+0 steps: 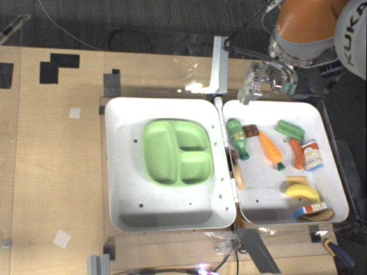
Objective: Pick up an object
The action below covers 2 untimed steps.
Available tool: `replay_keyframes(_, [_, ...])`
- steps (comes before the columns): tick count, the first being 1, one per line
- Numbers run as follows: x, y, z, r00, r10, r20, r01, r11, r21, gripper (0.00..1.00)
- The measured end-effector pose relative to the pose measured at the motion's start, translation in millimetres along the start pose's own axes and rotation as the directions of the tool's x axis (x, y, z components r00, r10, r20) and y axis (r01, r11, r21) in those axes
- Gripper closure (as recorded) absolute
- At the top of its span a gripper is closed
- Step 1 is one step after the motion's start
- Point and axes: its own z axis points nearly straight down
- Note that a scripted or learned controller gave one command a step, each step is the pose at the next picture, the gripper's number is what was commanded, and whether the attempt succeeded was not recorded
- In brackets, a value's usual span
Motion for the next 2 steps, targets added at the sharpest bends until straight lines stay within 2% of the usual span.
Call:
replay_keyframes(1, [59.8,-14.6,23.7,0.991,-0.132,-0.012,0.132,0.991,0.002,1.00])
replay_keyframes(2, [9.0,10.9,14.9,0.994,-0.112,-0.008,0.112,0.994,0.002,1.00])
